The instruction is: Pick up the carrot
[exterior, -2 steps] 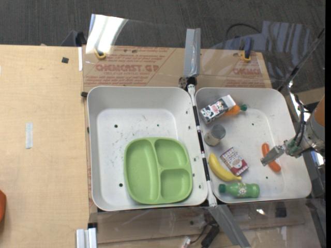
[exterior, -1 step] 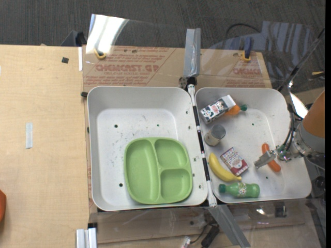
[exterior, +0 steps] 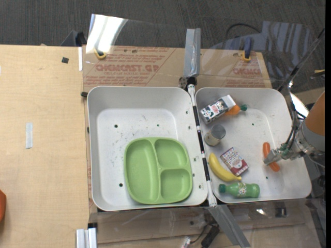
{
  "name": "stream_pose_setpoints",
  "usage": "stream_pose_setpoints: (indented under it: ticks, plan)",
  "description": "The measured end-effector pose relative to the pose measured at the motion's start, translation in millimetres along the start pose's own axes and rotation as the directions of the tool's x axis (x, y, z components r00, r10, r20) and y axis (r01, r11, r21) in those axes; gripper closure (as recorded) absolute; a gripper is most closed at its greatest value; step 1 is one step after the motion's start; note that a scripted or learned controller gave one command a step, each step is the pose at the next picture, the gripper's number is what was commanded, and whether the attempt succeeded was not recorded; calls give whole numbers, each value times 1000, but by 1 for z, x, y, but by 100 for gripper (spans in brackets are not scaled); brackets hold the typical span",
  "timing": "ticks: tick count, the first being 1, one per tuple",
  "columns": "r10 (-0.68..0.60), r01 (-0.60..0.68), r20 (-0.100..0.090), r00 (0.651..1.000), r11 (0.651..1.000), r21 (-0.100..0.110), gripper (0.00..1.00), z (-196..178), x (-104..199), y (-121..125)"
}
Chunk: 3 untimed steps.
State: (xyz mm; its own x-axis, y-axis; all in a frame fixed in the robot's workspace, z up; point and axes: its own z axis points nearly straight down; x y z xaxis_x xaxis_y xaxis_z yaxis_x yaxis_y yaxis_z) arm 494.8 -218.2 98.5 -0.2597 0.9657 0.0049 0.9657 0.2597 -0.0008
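Carrot (exterior: 268, 155) lies near the right bin's (exterior: 289, 190) right edge, long axis running top-to-bottom; gripper (exterior: 274, 158) sits right over it, reaching from the right; its opening, any hold: cannot tell

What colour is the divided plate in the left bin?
Light green, seen in the camera view: divided plate, left bin.

Pale wooden bench (exterior: 36, 112) (glare on clear sheeting (exterior: 106, 32)), dark grey carpet (exterior: 155, 4) beyond.
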Motion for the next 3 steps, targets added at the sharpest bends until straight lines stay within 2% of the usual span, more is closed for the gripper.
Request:
stream_pose_setpoints:
  ticks: [1,2,3]
  plan:
    - [118,-118,6,993,993,1,100,-114,56,-3]
    - [191,-191,6,982,982,1,100,-118,138,74]
    - [206,-206,7,979,979,2,100,-91,154,185]
